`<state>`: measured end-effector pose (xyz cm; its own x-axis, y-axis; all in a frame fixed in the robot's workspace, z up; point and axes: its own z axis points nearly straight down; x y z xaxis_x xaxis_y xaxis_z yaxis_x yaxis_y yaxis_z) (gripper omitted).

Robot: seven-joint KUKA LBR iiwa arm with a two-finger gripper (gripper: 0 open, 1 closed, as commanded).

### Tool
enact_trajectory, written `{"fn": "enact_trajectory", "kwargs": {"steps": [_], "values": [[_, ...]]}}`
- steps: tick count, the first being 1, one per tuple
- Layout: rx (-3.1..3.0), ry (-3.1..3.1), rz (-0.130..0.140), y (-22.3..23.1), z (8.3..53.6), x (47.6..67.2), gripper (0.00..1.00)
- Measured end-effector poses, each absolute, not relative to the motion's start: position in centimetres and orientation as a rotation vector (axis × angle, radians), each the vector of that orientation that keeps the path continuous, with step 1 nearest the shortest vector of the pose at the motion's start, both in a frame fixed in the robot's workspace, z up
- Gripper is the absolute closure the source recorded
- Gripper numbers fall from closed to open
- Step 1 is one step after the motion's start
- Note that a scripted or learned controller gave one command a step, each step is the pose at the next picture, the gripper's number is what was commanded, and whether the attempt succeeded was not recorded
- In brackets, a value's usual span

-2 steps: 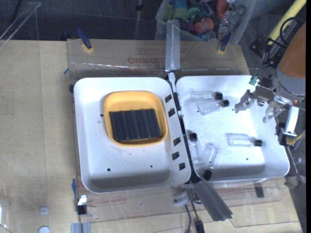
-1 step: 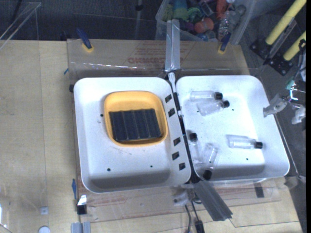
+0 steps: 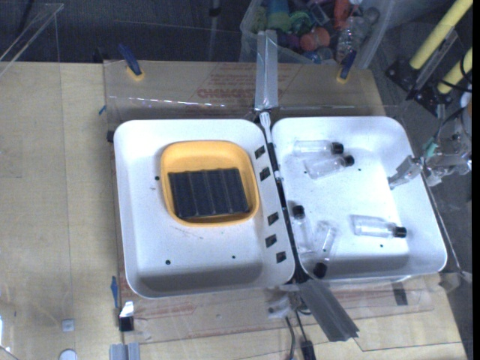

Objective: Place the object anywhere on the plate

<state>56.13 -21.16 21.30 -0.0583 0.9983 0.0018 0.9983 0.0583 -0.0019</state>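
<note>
End effector (image 3: 431, 163) hovers at the frame's right edge, grip state unclear, poised over the vials (image 3: 377, 229) while the yellow plate (image 3: 206, 154) waits centre-left.

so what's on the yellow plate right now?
A dark ribbed rectangular block lies flat inside the yellow plate, covering most of its floor. Whatever is under the block is hidden. The clear bottles sit in the right bin.

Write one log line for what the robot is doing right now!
phase: before pick | gripper: over right bin's right edge, holding nothing | bottles: lying in right bin | plate: left bin, dark block on it
</note>
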Motion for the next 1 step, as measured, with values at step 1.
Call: {"fn": "enact_trajectory", "kwargs": {"steps": [1], "values": [[-2.03,-2.402,-0.001,-22.33,37.36,52.13,0.0]]}}
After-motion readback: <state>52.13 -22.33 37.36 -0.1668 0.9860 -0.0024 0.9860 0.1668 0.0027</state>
